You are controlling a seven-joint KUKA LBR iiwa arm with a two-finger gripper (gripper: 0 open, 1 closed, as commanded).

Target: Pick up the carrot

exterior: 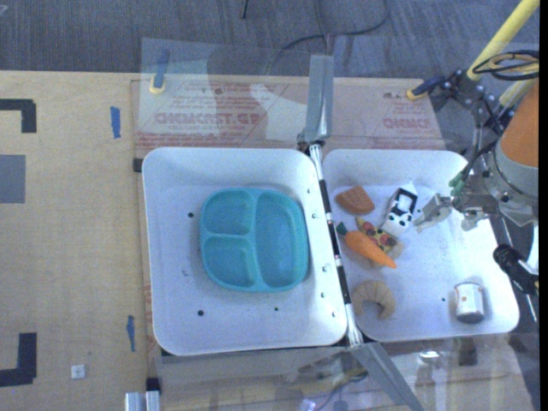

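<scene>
Carrot (pixel 370 248) lies in the right bin (pixel 428 302), near its left wall, slanting with the thick end up-left and the tip down-right. It touches a small multicoloured toy (pixel 380 234) just above it; a brown slice-shaped piece (pixel 355 200) sits further up, a black-and-white carton (pixel 399 210) is just beside the toy, and a croissant (pixel 376 299) lies below, apart from the carrot. The gripper (pixel 449 205) hovers over the bin's right half, well apart from the carrot, with nothing between its fingers; how wide they stand I cannot tell.

For a good pick, the fingers probably want to close across the carrot's thick middle, crosswise to its length, so the taper does not squirt it out. The lower side offers open floor; the upper side is crowded by the toy, so a finger there may catch it. The divider wall on the left leaves little room, so coming straight down looks safer than sweeping in. A can (pixel 468 302) at the lower right stays clear of the path.
</scene>
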